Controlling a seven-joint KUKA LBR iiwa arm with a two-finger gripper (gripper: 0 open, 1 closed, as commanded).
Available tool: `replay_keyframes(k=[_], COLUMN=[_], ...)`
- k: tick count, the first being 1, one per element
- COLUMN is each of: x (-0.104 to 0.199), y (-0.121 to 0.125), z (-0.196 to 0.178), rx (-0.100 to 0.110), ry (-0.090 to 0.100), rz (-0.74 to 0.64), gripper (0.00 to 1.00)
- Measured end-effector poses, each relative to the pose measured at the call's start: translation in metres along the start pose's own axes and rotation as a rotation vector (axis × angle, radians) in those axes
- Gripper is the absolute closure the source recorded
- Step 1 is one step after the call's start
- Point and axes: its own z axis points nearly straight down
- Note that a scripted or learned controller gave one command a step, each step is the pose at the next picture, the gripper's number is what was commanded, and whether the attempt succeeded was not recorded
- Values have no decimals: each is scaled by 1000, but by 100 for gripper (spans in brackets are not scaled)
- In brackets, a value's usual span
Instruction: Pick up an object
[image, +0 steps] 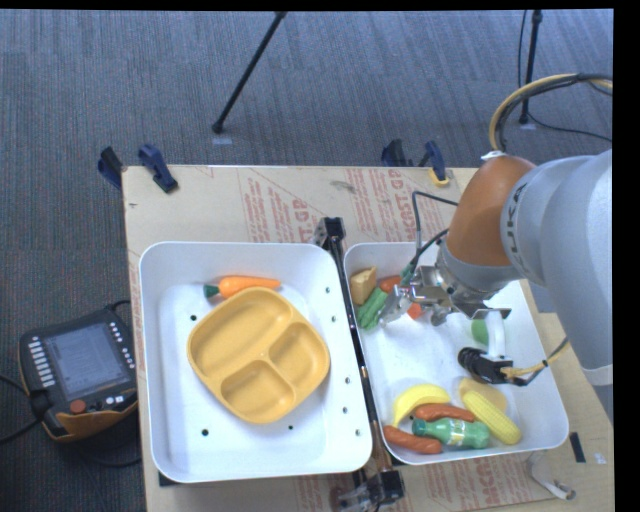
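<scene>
My gripper (418, 300) hangs low in the upper left part of the right bin (545, 400), under the orange wrist band. Just to its left lie a green toy vegetable (372, 308), a tan piece (362, 285) and a small red-orange piece (389, 285). A small green item (482, 328) shows to the right of the gripper, partly hidden by the arm. Along the bin's front lie a banana (418, 400), a corn cob (490, 414), a green bottle (456, 433), a red chili (410, 439) and an orange-red piece (446, 411).
The left bin (160, 400) holds a yellow divided plate (258, 354) and a carrot (244, 285) behind it. A black cable loop (490, 366) hangs from the wrist over the right bin. A teach pendant (75, 370) lies off the bench at the left.
</scene>
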Motion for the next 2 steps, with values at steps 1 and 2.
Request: replay_keyframes(k=[1,2], x=[3,2], y=[30,30], z=[1,-9], rx=[17,21], ry=[0,-1], rz=[-106,-108], gripper=[0,100])
